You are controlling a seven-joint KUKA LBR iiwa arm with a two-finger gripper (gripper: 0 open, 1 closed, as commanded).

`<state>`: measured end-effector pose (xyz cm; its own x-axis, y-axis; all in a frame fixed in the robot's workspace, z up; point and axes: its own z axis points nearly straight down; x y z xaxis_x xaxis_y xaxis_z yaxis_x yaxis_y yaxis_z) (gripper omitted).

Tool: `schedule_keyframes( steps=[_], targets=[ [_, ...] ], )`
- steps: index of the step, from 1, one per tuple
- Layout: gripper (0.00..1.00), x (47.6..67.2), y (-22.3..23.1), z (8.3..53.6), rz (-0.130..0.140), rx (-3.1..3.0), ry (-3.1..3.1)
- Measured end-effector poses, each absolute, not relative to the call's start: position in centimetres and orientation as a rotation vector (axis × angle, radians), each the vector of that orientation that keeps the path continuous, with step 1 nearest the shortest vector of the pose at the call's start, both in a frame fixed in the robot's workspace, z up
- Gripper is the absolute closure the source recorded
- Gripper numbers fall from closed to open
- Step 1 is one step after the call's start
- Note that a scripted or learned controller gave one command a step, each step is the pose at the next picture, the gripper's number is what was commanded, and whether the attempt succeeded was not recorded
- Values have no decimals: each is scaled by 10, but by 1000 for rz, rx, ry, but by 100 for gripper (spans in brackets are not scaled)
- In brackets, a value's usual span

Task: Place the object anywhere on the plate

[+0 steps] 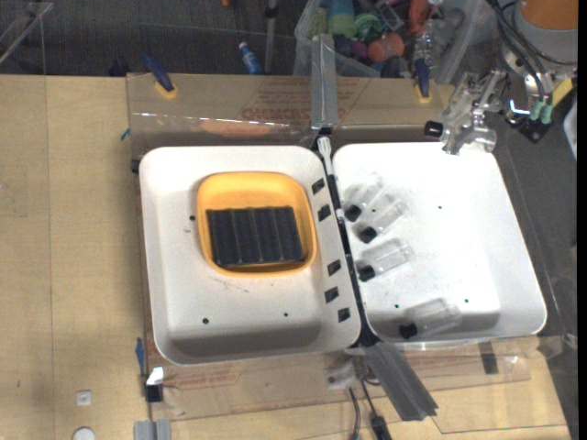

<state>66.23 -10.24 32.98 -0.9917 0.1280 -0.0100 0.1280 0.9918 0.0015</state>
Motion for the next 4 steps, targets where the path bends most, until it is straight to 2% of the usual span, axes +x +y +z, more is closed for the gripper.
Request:
schedule_keyframes(
  steps=[1,2,3,4],
  targets=[
    [100,659,-135,363,0,-147,3127],
    [100,668,-200,371,-2,-402,3105],
    [100,668,-222,435,-5,-860,3009],
    [100,668,-220,437,-4,-1295,2850]
  ],
)
